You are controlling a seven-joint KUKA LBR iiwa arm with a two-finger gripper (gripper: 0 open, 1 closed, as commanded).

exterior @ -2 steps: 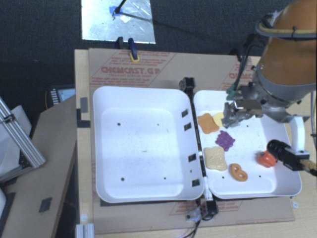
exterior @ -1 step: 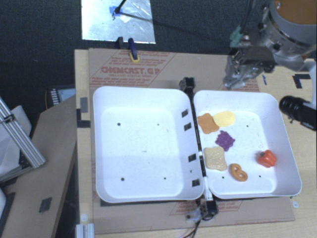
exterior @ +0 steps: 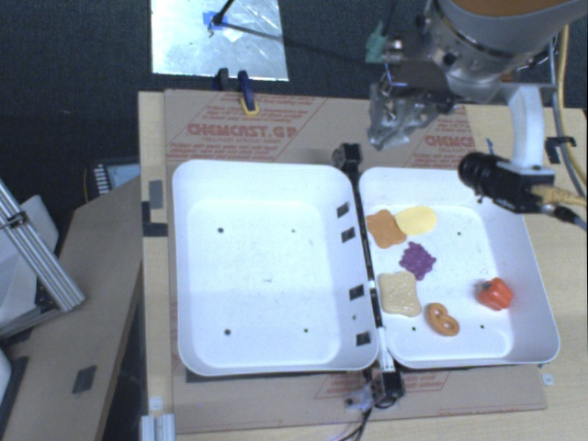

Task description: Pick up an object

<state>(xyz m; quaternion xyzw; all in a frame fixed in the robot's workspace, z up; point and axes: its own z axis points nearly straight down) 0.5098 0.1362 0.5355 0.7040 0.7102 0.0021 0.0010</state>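
Overhead, the gripper (exterior: 397, 125) hangs above the right bin (exterior: 525, 274), its closure unreadable

Below the hand (exterior: 397, 125), raised over the tabletop's (exterior: 276, 122) far edge, the right bin (exterior: 524, 274) holds a purple cluster (exterior: 419, 259), orange slice (exterior: 386, 229), pretzel (exterior: 442, 320) and red pepper (exterior: 494, 293).

Dark carpet floor (exterior: 73, 72), foil sheet (exterior: 219, 24), wooden bench (exterior: 110, 237).
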